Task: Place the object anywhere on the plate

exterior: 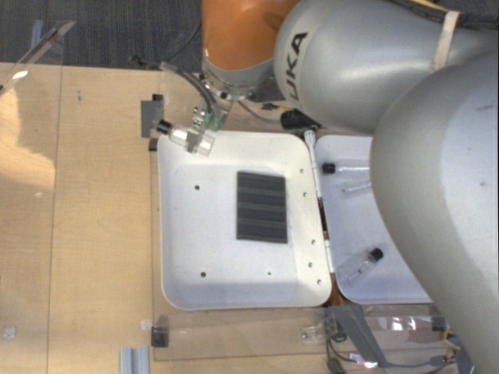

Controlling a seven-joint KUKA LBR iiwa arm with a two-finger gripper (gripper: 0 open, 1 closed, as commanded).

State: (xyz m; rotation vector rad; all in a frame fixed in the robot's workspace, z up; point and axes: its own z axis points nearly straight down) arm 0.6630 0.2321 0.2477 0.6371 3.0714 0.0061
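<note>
Pad (262, 207) dark, ribbed, flat mid left bin (187, 279), long axis near-to-far.

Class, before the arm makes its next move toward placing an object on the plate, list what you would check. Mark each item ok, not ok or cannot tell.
1. Dark ribbed plate lies flat in the left bin: ok.
2. Plate's top is free to take an object: ok.
3. Gripper is over the plate: not ok; it sits at the left bin's far left corner.
4. Object is held in the gripper: cannot tell.
5. Something is there to pick: ok; a black-capped tube lies in the right bin.
</note>
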